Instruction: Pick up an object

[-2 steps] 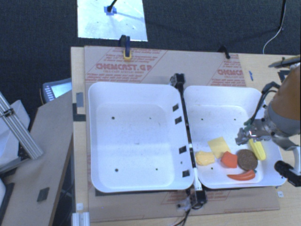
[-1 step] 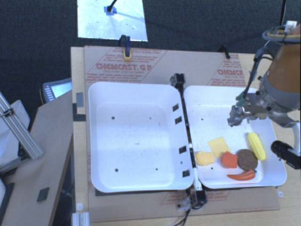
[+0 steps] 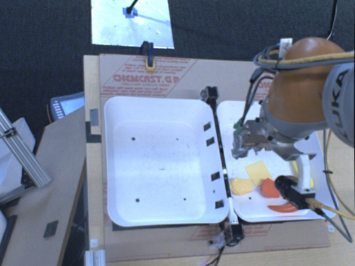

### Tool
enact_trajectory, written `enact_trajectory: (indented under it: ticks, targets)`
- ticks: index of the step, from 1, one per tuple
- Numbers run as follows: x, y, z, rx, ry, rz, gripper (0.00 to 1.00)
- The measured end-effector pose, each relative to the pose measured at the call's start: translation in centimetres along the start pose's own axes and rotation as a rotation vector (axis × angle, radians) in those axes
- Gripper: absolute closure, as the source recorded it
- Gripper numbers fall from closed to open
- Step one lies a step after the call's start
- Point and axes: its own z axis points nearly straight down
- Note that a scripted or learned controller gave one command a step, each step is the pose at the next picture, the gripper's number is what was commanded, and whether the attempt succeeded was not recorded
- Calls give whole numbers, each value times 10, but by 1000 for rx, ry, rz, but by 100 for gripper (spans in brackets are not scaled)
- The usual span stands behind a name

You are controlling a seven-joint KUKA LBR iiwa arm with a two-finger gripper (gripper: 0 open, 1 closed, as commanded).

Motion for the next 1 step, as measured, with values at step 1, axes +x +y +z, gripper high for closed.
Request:
enact_trajectory:
  ticks: [1]
  targets:
    - [85, 17, -44, -7, 0, 0, 100]
